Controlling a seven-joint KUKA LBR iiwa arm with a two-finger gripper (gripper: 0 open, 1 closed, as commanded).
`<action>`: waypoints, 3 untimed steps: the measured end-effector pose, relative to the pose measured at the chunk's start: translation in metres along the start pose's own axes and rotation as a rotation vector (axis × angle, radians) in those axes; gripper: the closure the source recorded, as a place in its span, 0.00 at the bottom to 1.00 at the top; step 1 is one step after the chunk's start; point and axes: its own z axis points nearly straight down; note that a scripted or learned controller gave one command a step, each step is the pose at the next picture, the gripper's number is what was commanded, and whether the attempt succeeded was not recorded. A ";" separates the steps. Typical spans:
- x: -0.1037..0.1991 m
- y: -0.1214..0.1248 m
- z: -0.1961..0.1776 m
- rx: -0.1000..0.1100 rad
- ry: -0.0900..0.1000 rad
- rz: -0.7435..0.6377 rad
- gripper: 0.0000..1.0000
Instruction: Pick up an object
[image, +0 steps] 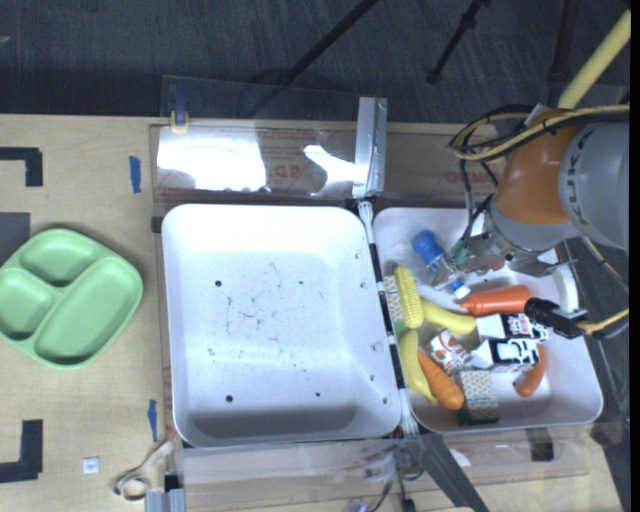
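Camera view: gripper, state untellable, hangs over right bin crowded with blue bottle, bananas, carrot.

Robot lab bench, seen from above.
Black tape marks on the wooden bench, tripod legs on grey carpet at upper frame, and loose cables at upper right suggest a test rig.

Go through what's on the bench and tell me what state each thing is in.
Left white bin: nothing in it.
Right white bin: holds piled toy food.
Blue bottle: lying down.
Orange carrot: lying flat.
Yellow banana: lying among the pile.
Green divided plate: upright, beside the bins.
Gripper: over the right bin.
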 end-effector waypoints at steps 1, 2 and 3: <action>0.015 0.061 -0.115 0.006 0.003 -0.017 1.00; 0.025 0.057 -0.105 0.008 0.005 -0.114 1.00; 0.008 0.059 -0.102 0.005 0.004 -0.046 1.00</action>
